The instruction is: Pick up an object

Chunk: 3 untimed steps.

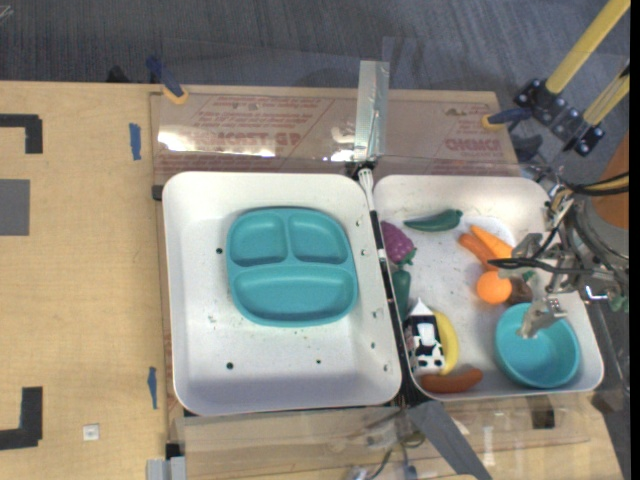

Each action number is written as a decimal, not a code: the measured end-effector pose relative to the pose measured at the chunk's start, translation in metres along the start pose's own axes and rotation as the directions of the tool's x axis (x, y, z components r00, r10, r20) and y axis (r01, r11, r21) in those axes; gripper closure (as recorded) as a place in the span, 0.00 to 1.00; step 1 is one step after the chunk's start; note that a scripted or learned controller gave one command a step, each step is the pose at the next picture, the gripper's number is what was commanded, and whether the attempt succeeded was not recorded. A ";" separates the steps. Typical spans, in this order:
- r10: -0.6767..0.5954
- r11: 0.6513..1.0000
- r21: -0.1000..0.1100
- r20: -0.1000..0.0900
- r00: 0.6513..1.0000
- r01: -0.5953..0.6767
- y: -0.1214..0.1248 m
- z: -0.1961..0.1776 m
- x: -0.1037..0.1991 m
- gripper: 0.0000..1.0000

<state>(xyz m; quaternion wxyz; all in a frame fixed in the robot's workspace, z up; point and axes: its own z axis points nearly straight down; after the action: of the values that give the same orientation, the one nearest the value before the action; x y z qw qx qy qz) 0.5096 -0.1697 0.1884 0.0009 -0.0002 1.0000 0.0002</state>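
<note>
Gripper (545, 318) over teal bowl (540, 353) at right bin's (590, 368) five o'clock, grip state cannot tell, orange fruit (492, 287) at its ten o'clock, reversed red print on clear sheet (250, 128), unreadable

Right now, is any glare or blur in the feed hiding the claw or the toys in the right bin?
Camera view: glare streaks the clear sheet behind the bins, not the toys; the claw over the teal bowl is small and tangled in cables, so its fingers are unreadable; orange ball and carrot are sharp.
</note>
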 end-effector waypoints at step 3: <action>-0.113 0.994 0.007 0.015 0.994 0.113 -0.028 0.085 -0.065 1.00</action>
<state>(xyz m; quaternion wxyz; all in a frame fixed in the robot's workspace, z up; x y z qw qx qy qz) 0.5751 -0.1973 0.1031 0.0086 -0.0566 0.9984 -0.0030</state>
